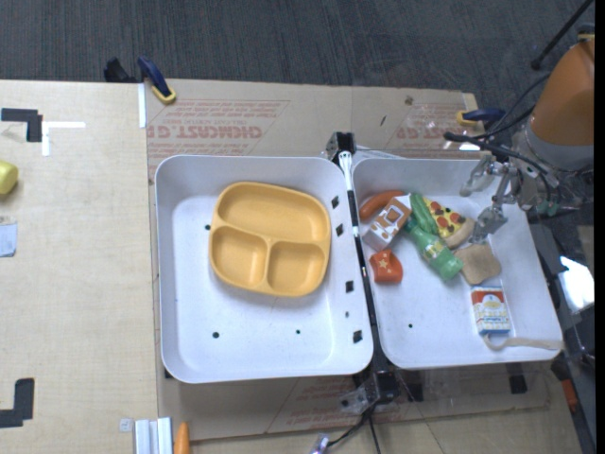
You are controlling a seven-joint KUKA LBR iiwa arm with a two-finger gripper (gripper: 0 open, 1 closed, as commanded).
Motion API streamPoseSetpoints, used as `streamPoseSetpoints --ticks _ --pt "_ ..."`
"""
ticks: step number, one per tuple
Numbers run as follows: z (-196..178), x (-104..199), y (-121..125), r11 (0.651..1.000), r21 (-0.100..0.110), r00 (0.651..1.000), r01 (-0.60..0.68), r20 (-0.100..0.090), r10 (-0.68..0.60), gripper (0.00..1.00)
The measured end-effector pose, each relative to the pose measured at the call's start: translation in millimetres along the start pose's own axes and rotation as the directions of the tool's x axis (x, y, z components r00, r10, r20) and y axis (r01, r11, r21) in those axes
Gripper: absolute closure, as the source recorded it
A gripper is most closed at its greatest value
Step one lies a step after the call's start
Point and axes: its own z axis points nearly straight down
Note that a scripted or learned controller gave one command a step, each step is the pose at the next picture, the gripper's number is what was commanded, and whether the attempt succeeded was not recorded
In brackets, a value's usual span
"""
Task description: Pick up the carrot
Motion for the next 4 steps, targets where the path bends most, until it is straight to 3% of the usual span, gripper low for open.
streamPoseSetpoints --ticks 1,2,3,4 --pt "27 0 32 0.968 0.0 0.968 -0.252 -0.003 0.252 0.0" --pt "13 -3 33 0.968 -0.002 0.968 -0.251 0.008 0.251 1.0" --pt "13 -3 33 0.968 -0.002 0.968 -0.251 0.008 0.251 0.0" --pt "26 19 78 0.921 0.001 0.921 -0.39 -0.002 0.39 0.0"
